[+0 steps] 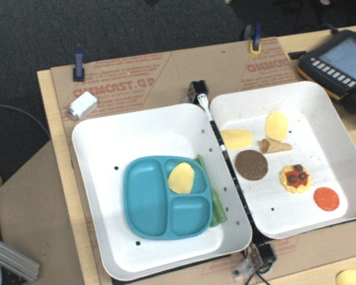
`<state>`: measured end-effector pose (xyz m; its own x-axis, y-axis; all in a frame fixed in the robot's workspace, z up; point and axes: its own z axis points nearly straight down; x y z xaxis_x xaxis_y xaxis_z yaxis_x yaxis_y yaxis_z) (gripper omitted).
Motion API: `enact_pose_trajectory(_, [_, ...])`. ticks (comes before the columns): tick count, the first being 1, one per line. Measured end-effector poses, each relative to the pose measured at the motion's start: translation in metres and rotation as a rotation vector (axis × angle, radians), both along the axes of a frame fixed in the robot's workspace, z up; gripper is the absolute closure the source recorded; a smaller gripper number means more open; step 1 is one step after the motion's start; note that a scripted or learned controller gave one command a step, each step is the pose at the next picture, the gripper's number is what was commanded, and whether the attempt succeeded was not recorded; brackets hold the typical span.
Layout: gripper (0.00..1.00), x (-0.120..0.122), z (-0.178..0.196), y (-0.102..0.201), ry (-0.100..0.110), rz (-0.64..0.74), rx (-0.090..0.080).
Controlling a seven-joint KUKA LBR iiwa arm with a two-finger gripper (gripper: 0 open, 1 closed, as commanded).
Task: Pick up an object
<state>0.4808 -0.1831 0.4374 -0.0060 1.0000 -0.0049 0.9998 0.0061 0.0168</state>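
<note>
A green thing [211, 197] lies mostly hidden beneath the blue divided tray [155, 204]; just a strip shows along the tray's right side, too little to tell what it is. A yellow object [352, 277] on the counter [67, 212] is cut off by the bottom edge. The handheld pendant [346, 71] runs off the right edge. The small brown piece [275, 146] under the yellow wedge [276, 126] is too small to identify.

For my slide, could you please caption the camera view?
Two white bins: left bin holds a blue tray with a yellow piece; right bin holds scattered toy foods.
</note>
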Motion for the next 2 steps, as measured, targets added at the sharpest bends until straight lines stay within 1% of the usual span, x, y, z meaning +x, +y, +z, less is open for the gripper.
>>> enact_pose_trajectory(1, [1.0,-0.003,-0.108,-0.043,0.026,-0.011,0.007])
enact_pose_trajectory(2, [1.0,0.0,0.052,-0.008,-0.004,-0.002,-0.002])
